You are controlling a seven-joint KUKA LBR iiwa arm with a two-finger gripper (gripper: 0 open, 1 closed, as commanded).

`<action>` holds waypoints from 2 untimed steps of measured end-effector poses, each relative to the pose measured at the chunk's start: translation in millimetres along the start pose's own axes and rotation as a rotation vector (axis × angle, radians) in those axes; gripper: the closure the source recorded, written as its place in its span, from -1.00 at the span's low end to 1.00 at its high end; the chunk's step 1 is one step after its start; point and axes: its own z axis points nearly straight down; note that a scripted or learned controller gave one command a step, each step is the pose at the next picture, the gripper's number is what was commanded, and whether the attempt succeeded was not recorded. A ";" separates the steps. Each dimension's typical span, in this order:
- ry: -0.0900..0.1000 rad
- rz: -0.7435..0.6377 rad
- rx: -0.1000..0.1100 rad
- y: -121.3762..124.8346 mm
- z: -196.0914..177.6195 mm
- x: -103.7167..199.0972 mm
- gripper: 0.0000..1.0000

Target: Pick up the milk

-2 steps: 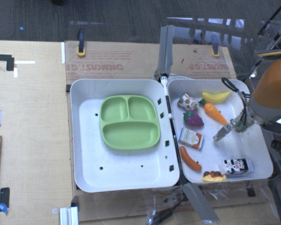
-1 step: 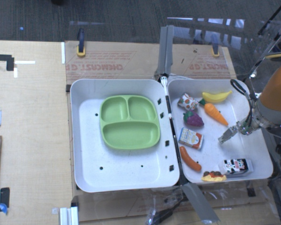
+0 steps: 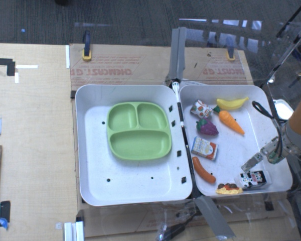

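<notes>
The milk [image 3: 201, 108] is a small white carton with brown markings, lying tilted near the back left corner of the right bin [image 3: 271, 102]. My gripper [image 3: 253, 176] hangs low over the front right corner of that bin, well away from the milk, to its front right. Nothing is visibly held in it. The arm comes in from the right edge.
Around the milk lie a banana [image 3: 232, 103], a carrot [image 3: 232, 122], purple grapes [image 3: 208, 128], an orange box [image 3: 204, 148], a sausage [image 3: 204, 169] and a small pastry [image 3: 229, 188]. The left bin [image 3: 90, 185] holds a green divided plate [image 3: 139, 131].
</notes>
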 end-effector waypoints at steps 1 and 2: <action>-0.002 -0.002 -0.001 49.8 -14.6 -29.3 -1.00; 0.000 -0.012 0.001 58.8 18.3 -21.4 -1.00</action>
